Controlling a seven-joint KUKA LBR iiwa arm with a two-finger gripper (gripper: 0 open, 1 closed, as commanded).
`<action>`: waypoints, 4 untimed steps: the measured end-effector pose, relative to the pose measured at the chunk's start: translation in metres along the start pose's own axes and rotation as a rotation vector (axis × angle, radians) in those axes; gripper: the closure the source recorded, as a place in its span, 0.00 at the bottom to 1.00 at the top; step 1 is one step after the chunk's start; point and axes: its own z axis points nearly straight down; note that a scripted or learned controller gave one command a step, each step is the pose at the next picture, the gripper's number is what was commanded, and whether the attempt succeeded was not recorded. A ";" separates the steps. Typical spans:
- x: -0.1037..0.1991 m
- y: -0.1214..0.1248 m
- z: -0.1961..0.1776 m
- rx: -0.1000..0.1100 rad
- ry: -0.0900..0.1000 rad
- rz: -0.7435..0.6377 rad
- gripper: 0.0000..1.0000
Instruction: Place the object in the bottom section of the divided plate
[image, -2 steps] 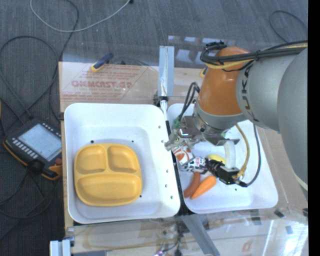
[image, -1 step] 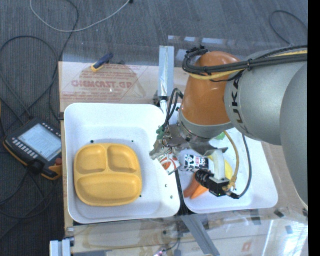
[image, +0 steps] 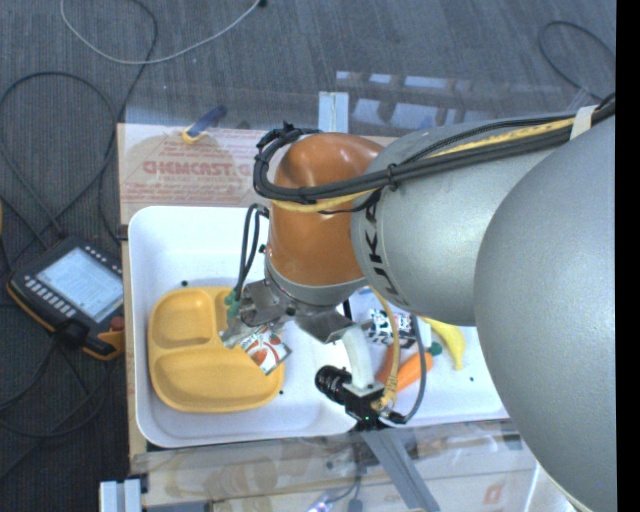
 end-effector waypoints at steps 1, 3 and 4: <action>0.000 0.000 0.000 0.000 0.000 0.000 0.00; -0.050 0.006 0.076 0.001 0.000 0.029 1.00; -0.072 0.022 0.115 -0.045 0.000 -0.111 1.00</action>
